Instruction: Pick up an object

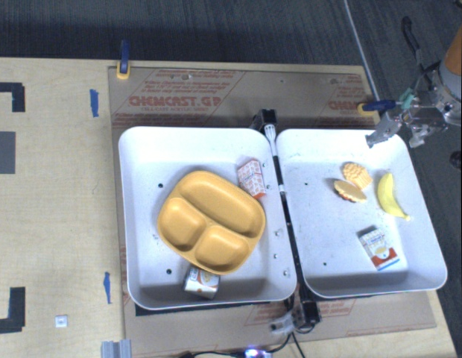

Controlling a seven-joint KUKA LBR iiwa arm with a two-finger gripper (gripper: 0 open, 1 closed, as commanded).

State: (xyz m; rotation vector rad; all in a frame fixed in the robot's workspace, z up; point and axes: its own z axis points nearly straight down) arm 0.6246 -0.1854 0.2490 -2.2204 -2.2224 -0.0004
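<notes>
The candidate objects lie in the two shallow white bins. Landmark for all positions: the black divider strip point(279, 192) where the bins meet.

Right white bin point(417, 274), right of the divider:
- curved yellow plastic banana point(389, 196), near the bin's right wall, lying roughly lengthwise along that wall.
- round tan waffle-patterned toy cookie point(356, 174) with a flatter orange-and-cream disc point(350, 191) just beside it, touching or nearly so; both sit between the divider and the banana.
- small white carton with red and blue print point(378, 247), lying flat, toward the near side, below the banana and well apart from the divider.

Left white bin point(134, 200), left of the divider:
- large yellow three-compartment plastic tray point(210, 220), tilted on a diagonal, taking up the middle of the bin.
- small red-and-white printed packet point(251, 177), just beside the divider, touching the tray's far right edge.
- small white and yellow can or cup on its side point(201, 282), partly tucked under the tray's near edge.

My gripper point(390, 125) is at the far right corner of the right bin, over its rim, well apart from the divider and from every object. Nothing sits between my fingers. Whether they are spread or pressed together I cannot tell; the metal parts overlap.

Both bins rest on a brown printed cardboard sheet point(216, 95) on the light wooden bench point(52, 200).
</notes>
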